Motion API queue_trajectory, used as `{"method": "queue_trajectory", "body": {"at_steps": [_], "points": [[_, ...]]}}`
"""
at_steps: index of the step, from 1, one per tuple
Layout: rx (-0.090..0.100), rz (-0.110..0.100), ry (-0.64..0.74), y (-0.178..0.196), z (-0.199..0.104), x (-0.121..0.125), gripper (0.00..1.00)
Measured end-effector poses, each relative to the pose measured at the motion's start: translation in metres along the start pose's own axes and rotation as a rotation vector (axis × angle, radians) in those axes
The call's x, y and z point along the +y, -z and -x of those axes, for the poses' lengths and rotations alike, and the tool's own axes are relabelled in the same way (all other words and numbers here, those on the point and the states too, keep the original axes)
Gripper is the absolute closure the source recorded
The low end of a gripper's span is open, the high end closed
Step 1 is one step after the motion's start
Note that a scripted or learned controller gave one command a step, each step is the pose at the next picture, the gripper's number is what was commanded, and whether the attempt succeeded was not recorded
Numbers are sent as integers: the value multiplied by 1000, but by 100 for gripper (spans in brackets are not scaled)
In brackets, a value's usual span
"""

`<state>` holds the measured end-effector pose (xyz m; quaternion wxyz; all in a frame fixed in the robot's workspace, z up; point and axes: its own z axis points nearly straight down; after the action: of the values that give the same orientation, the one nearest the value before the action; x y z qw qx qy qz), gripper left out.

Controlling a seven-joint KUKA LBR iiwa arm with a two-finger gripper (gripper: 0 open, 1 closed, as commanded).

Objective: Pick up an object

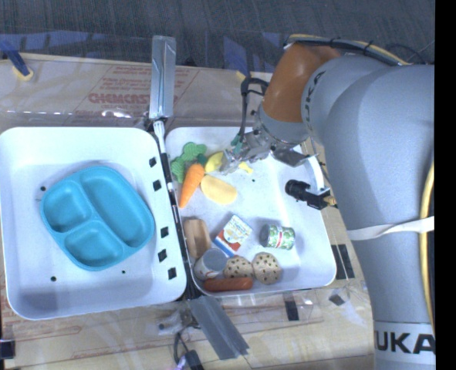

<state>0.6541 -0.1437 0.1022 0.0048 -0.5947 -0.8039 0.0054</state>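
Note:
My gripper [240,154] hangs low over the far part of the right bin [309,230], reaching in from the right under the orange-banded wrist [293,83]. It sits just right of a small yellow fruit [214,161] and above a yellow-orange piece [219,190]. Whether it touches either, I cannot tell. A carrot [190,183] and a green leafy toy [187,159] lie to its left against the bin's left wall.
The near half of the right bin holds a small carton [234,234], a green can [277,237], two cookies [251,267], a sausage [228,284], a brown block [195,236] and a grey cup [210,264]. A blue divided tray [96,216] lies in the left bin [19,168].

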Motion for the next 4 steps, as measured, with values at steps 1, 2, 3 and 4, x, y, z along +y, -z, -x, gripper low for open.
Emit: {"method": "queue_trajectory", "body": {"at_steps": [1,2,3,4], "points": [[6,-10,0,-2,-1,-2,0],[0,11,-9,-12,-27,-35,0],[0,12,-7,-1,-27,-34,100],[0,11,-7,-1,-27,-34,0]]}}
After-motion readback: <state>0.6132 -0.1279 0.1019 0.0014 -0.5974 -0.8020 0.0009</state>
